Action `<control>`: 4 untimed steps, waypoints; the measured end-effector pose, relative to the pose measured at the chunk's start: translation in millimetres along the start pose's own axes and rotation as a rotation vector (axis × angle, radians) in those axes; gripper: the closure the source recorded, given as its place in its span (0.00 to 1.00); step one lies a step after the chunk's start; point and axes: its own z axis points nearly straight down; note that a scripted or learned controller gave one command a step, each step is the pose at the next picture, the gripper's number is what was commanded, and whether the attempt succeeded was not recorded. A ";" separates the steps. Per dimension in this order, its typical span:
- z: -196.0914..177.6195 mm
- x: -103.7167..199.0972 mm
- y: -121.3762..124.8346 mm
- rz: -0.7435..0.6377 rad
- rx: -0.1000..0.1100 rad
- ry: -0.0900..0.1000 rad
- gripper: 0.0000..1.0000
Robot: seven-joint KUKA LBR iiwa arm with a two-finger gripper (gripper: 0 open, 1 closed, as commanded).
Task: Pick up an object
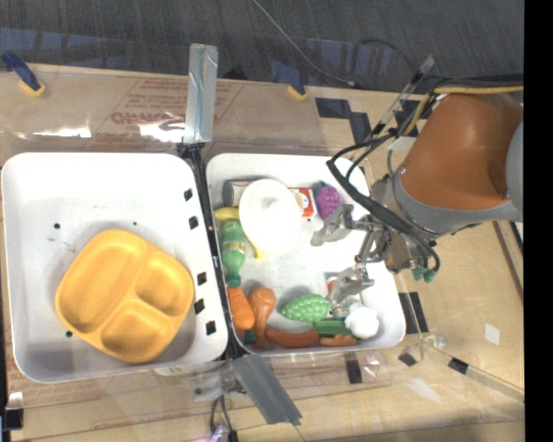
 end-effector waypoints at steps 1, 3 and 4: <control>134.7 -18.0 -29.2 0.057 -0.004 0.011 0.00; 162.5 -13.3 -57.9 0.231 -0.001 -0.003 0.00; 162.1 3.8 11.1 0.193 -0.002 -0.008 0.00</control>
